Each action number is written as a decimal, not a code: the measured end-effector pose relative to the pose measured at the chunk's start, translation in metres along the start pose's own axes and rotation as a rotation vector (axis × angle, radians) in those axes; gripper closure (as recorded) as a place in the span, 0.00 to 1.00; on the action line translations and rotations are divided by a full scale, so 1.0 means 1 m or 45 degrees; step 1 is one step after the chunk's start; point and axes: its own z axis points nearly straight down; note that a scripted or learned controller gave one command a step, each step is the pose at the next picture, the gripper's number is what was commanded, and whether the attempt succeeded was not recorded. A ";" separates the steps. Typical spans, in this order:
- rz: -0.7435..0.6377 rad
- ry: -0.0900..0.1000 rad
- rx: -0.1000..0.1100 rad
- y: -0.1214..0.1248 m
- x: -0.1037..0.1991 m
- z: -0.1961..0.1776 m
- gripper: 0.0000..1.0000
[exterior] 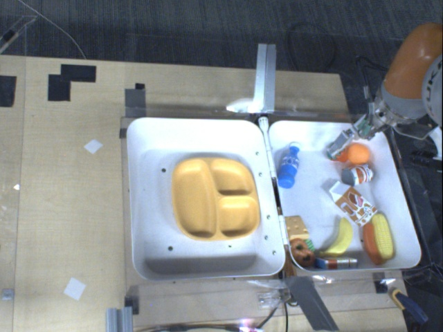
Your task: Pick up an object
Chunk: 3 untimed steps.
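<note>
Reaching in from the right, the gripper hangs low over the upper part of the right bin, its tip just beside an orange ball; whether it grips anything cannot be told.

From the left: the left bin holds a yellow divided tray, one long compartment and two smaller ones, lying flat near the middle. Across the divider, a small blue bottle with a white label lies against the right bin's left wall. Low in that bin's front corner sit a tan block and a red-and-blue marker, with a yellow banana curving just above it. Further right, the orange ball, round and smooth, lies right by the gripper tip, above a small can. Below these rest a brown-and-white carton and a yellow-and-orange corn cob.
</note>
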 end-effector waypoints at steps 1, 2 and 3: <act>0.000 0.004 0.004 -0.001 0.001 0.002 0.00; 0.042 -0.001 0.000 -0.086 0.036 0.041 0.00; -0.103 0.003 0.000 -0.025 0.045 0.043 0.00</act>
